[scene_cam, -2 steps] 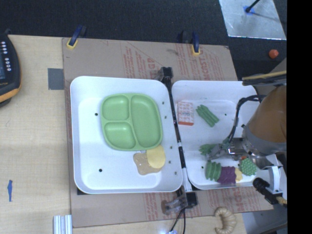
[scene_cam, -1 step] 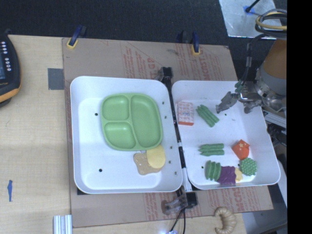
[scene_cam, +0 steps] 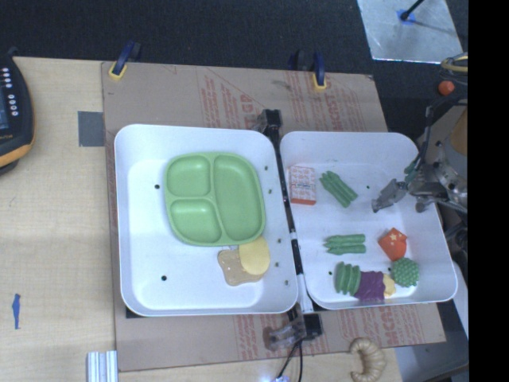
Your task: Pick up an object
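Early in the pick, by the look of it: approach under way, nothing lifted. Gripper (scene_cam: 395, 194) over the upper right part of the right bin (scene_cam: 358, 143), reaching in from the right edge, low above the white floor, nothing visible between its tips. Whether the jaws stand spread or pressed together: cannot tell, too dark and too small at this angle. Candidates all in the same bin (no single target named by the task): a red block with a star (scene_cam: 392, 243) near the gripper and below it, a green bean bundle (scene_cam: 337, 188) to its left, a second bean bundle (scene_cam: 345, 244) in mid-bin, a small pink-and-white packet (scene_cam: 302, 185) against the left wall, and along the lower wall a crowded row of a third green bundle (scene_cam: 346, 278), a purple piece (scene_cam: 370, 286) and a knobbly green piece (scene_cam: 404, 272), touching or nearly so. In the left bin (scene_cam: 139, 213), a green divided plate (scene_cam: 215, 197) with a yellow disc (scene_cam: 254, 255) lying on a tan piece (scene_cam: 232, 269) just below it. Likely next: settle on one isolated item, probably the red block or the upper beans, centre over it, descend, close, then lift. Worth avoiding the cluttered lower row, where a neighbour could get nudged or pinched along.
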`<control>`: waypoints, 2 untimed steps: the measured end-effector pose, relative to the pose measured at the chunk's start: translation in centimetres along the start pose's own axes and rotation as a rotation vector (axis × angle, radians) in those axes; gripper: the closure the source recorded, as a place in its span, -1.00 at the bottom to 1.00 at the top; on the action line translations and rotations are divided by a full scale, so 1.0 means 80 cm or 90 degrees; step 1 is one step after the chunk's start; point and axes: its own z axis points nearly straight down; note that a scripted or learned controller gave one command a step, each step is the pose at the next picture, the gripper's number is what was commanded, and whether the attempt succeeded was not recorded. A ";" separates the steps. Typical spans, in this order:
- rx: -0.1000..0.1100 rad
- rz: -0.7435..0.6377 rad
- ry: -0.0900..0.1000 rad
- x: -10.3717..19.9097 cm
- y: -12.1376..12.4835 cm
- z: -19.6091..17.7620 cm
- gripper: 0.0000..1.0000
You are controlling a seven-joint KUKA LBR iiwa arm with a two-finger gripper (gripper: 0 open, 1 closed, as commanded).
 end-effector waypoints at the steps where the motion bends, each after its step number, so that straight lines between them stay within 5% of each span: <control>1: 0.003 -0.001 0.002 -0.017 -0.039 0.105 -1.00; 2: -0.002 -0.002 0.001 -0.018 -0.035 0.086 1.00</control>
